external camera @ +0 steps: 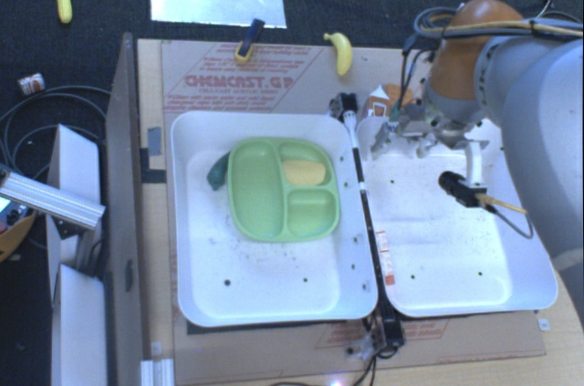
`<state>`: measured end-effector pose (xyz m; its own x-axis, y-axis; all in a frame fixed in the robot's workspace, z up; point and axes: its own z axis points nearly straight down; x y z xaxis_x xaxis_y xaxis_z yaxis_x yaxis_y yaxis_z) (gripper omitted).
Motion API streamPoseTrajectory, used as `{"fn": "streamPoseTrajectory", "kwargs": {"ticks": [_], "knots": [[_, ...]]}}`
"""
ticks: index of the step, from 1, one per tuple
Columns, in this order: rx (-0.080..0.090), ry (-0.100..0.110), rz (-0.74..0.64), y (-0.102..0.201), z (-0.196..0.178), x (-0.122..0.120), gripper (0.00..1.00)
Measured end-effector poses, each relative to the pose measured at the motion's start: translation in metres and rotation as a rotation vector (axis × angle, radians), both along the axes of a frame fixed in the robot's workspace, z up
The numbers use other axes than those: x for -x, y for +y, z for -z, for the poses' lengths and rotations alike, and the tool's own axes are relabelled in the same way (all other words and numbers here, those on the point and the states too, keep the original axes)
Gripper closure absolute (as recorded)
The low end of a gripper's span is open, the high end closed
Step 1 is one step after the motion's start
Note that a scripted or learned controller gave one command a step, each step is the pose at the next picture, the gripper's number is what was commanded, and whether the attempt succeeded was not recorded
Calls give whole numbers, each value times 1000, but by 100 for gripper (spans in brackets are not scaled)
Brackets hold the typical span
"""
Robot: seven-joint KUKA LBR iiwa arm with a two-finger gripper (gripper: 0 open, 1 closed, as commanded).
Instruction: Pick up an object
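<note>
Dark carpet all around, with a cardboard-topped bench bearing two white bins side by side. Left bin: a green divided plate with a yellow block in its upper right compartment, and a dark green object touching the plate's left edge. Right bin: arm reaching in from the right, gripper low over the upper left corner; cannot tell its opening or any hold. Beside it, an orange-and-white object, partly hidden. Banana on the bench behind the bins.
</note>
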<state>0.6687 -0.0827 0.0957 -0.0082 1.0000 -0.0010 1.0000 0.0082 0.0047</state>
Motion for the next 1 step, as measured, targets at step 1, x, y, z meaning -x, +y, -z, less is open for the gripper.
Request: {"fn": "streamPoseTrajectory", "kwargs": {"ticks": [1], "knots": [[0,0,0,0,0,0,0]]}}
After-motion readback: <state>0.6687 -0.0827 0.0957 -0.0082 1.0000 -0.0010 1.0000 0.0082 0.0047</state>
